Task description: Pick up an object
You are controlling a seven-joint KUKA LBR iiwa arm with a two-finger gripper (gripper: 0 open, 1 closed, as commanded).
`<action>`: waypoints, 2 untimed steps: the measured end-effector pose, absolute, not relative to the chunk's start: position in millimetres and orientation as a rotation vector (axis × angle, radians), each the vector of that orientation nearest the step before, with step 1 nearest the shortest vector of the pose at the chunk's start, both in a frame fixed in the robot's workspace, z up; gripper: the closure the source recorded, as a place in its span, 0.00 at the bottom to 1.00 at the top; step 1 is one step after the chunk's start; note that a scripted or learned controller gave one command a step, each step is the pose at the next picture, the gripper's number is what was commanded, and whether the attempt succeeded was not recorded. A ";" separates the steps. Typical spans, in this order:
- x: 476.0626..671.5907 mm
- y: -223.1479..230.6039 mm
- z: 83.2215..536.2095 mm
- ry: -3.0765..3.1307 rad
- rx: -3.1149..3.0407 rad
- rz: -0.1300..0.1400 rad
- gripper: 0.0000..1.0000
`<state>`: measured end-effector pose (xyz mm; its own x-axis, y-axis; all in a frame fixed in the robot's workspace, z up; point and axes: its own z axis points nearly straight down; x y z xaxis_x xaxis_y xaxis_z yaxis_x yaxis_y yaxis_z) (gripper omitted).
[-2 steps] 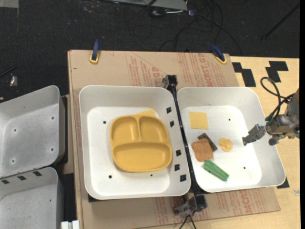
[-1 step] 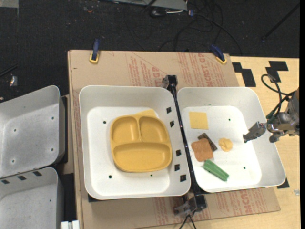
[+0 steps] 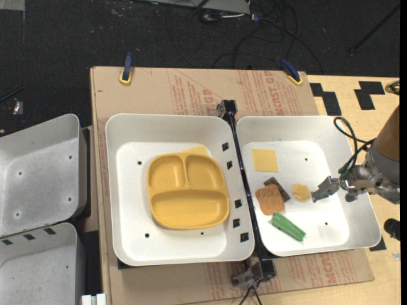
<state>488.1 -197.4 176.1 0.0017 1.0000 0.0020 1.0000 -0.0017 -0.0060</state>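
Nearest the camera: front rim of the right bin [image 3: 318, 246], shallow, white. Just inside it lies a green oblong piece [image 3: 288, 227], slanted, resting flat on the bin floor.

Just behind the green piece: a reddish-brown flat piece [image 3: 271, 200], with a darker brown piece [image 3: 278, 187] partly under or against its far edge; the two touch. Beside them to the right, a small yellow-tan lump [image 3: 301, 192], apart from the brown pair by a narrow gap.

Gripper [image 3: 323, 190] sits low over the right bin, just right of the yellow-tan lump, reaching in from the right edge. Its dark tip points toward the lump. Contact with the lump cannot be made out, and whether the fingers are spread or closed cannot be told at this size. Nothing is visibly between them. Grey arm [image 3: 385, 164] and cable loop behind it.

Farther back in the same bin: a flat pale-yellow square [image 3: 265, 160], alone, well apart from the other pieces.

Left bin [image 3: 121, 189]: a yellow divided plate [image 3: 188, 191] with three compartments, roughly centred.

Beyond both bins: cardboard sheet [image 3: 191, 91] beneath them, with two clamps at its far edge, then dark floor with cables.
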 end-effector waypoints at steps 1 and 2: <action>493.3 -205.1 124.2 -2.217 -2.221 0.003 0.00; 492.9 -204.3 90.1 -2.218 -2.221 0.002 0.00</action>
